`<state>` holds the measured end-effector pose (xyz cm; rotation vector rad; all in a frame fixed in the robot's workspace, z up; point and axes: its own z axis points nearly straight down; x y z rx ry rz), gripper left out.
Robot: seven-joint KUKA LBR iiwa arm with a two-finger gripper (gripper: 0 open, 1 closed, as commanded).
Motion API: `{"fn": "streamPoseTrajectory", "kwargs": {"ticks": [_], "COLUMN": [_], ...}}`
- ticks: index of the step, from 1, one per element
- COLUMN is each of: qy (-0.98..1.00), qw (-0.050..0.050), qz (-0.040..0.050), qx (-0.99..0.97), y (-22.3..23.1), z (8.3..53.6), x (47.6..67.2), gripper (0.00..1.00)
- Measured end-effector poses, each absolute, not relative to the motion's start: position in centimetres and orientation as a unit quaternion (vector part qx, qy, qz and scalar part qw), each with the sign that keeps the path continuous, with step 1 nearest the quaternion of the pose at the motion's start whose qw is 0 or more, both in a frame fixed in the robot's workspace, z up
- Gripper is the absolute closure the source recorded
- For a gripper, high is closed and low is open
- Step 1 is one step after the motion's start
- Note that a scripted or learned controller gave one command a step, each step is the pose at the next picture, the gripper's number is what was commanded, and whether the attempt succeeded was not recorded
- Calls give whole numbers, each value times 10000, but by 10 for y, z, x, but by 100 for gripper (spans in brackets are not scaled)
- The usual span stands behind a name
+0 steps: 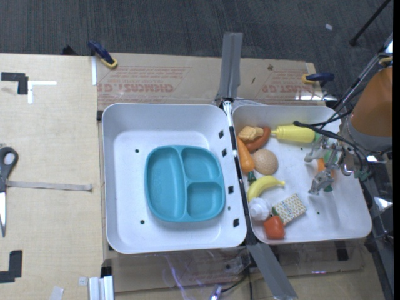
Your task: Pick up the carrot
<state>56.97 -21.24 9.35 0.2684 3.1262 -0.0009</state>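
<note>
**Gripper low over right bin, carrot at the left wall**

Camera view, looking down at a slant. Two shallow white bins side by side, glossy plastic, rounded corners. Left bin [119,186] holds a teal divided plate [185,183], smooth, rounded-rectangle shape, three compartments.

Right bin [350,220] holds a cluster of toy food along its left side. The carrot [245,157] is orange, tapered, smooth, lying lengthwise against the bin's left wall, just beside a tan round egg-like ball [265,162]. Above it a crinkled yellow-brown piece [250,132] touching a red pepper-like shape [261,139]. A yellow corn cob [294,134] lies near the back wall, bumpy, elongated. A curved yellow banana [265,185] sits below the ball. Below that a white rounded item [258,210], a red tomato-like piece [274,228], and a speckled tan rectangular block [290,207], tilted.

The gripper [325,170] is metal, grey, over the right half of the right bin, well apart from the carrot. A small orange bit shows at the fingers; cannot tell what it is. Whether the fingers are parted or clenched is not readable. Orange band of the arm [375,105] at the right edge, black cables crossing it.

Bench: pale wood surface [44,136] on the left with scissors [5,186] at the edge; cardboard sheet [162,80] behind the bins, blue clamps [103,54] on it.
</note>
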Motion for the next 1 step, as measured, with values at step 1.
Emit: {"fn": "streamPoseTrajectory", "kwargs": {"ticks": [1], "qy": [9965], "qw": [48], "qz": [-11], "qx": [837], "y": [-212], "z": [104], "x": [572], "gripper": [100]}}
